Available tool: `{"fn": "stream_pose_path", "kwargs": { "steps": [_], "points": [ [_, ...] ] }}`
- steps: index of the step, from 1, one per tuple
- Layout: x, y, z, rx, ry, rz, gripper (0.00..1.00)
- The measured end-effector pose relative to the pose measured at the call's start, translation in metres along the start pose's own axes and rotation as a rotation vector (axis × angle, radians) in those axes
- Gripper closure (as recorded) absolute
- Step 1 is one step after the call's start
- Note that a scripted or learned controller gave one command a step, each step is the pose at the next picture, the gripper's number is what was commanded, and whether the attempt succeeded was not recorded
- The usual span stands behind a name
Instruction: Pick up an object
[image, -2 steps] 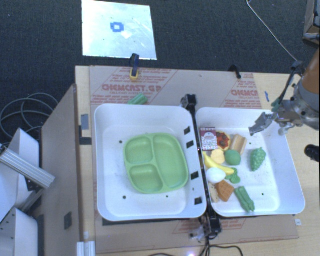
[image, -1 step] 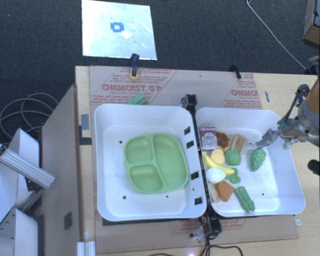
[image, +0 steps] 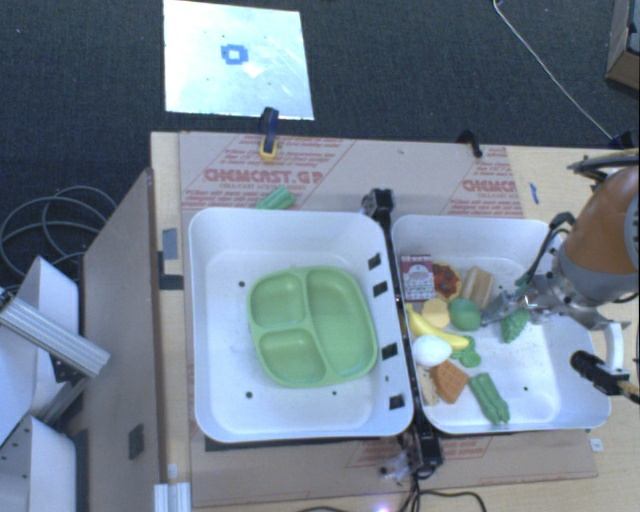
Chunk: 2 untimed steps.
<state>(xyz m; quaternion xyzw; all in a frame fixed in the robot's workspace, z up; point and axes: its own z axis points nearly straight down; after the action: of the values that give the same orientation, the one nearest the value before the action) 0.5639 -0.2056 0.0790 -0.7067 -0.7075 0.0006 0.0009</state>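
Tool (image: 507, 312) low in right bin (image: 560, 405) beside green ball (image: 464, 314) w/ small green item (image: 515, 326) under it, prob lining up a pick; I can't tell if it's spread or pinching

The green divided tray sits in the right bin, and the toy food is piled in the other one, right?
Not quite. The camera view shows the green divided tray in the left bin, not the right. The toy food is indeed piled in the other one, the right bin, where the arm's hand reaches in.
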Motion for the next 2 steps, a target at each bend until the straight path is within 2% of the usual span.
{"fn": "stream_pose_path", "kwargs": {
  "steps": [1, 2],
  "points": [
    [-0.001, 0.003, -0.017, -0.008, -0.002, 0.000, 1.00],
    [0.048, 0.011, -0.015, -0.002, 0.001, -0.006, 1.00]
  ]
}}
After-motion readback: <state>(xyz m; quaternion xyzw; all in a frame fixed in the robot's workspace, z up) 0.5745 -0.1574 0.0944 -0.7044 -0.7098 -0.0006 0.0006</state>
